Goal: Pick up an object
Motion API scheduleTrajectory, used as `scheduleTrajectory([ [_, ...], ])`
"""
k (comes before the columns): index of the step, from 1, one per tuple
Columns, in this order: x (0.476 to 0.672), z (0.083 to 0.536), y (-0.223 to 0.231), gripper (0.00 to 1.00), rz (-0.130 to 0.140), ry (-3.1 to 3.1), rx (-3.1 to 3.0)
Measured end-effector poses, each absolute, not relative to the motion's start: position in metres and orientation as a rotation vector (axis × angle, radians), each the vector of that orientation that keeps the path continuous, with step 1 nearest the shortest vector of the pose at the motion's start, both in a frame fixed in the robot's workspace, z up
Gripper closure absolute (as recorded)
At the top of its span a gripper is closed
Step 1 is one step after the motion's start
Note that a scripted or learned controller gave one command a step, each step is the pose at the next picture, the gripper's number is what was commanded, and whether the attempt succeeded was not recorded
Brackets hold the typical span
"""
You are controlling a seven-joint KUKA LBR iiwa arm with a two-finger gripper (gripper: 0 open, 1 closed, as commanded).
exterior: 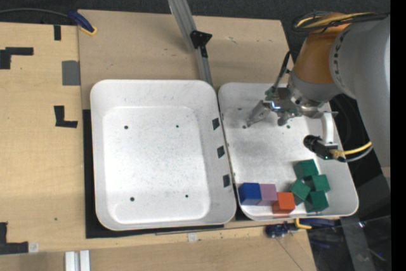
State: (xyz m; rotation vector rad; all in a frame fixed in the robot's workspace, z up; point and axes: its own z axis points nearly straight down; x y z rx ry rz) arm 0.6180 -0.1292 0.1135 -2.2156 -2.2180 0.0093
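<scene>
Two shallow speckled white bins: the left bin [155,155], then the right bin [260,143]. The gripper [266,112] hangs splayed open, holding nothing. Chunky matte blocks huddle in the right bin's near corner: green [311,184], blue [250,193], orange [285,202], purple [268,191].

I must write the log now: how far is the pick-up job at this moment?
Nothing looks done yet. The blue block, purple block, orange block and green blocks all lie at the near end of the right bin. In hand: the end effector is over that bin's far part, apart from them, with nothing between its fingers. Left: reach a block, grasp and lift it.
</scene>
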Motion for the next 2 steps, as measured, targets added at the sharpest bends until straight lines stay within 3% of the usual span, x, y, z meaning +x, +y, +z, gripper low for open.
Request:
scheduleTrajectory([
  [1,0.617,0.090,-0.128,0.00,0.006,-2.221,-2.217],
  [2,0.618,0.101,-0.127,1.00,0.002,-2.223,-2.216],
])
